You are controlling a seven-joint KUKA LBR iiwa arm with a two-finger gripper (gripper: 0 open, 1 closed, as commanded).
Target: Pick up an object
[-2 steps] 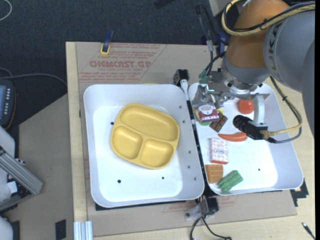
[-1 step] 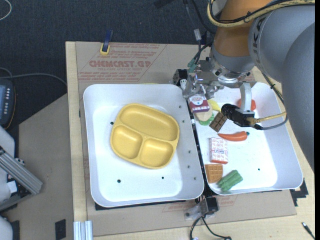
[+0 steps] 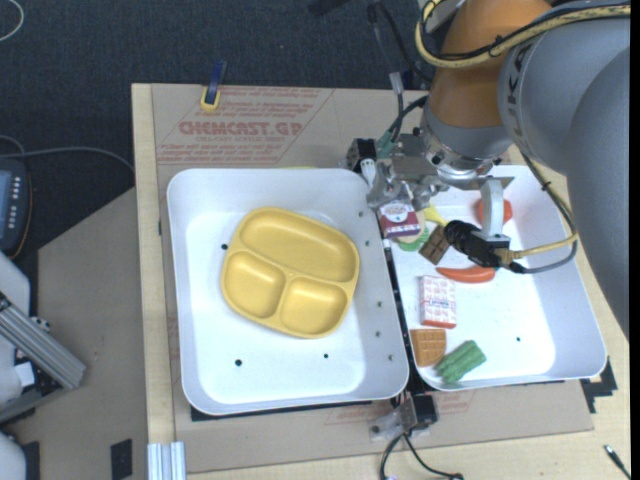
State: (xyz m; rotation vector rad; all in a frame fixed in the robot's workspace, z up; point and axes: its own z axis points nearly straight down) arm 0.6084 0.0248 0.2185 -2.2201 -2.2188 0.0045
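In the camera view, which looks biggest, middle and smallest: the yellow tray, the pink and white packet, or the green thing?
1. yellow tray, by far the largest
2. pink and white packet
3. green thing

The last two look close in size, so that order is unsure.

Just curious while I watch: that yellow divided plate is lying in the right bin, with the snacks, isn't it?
Not quite. The yellow divided plate lies in the left bin, alone; the snacks, such as the pink packet, are in the right bin. The camera view shows it.

Red print on the cardboard sheet (image 3: pixel 250 118) reads "CHEMCAST G.P" — smaller lines illegible.
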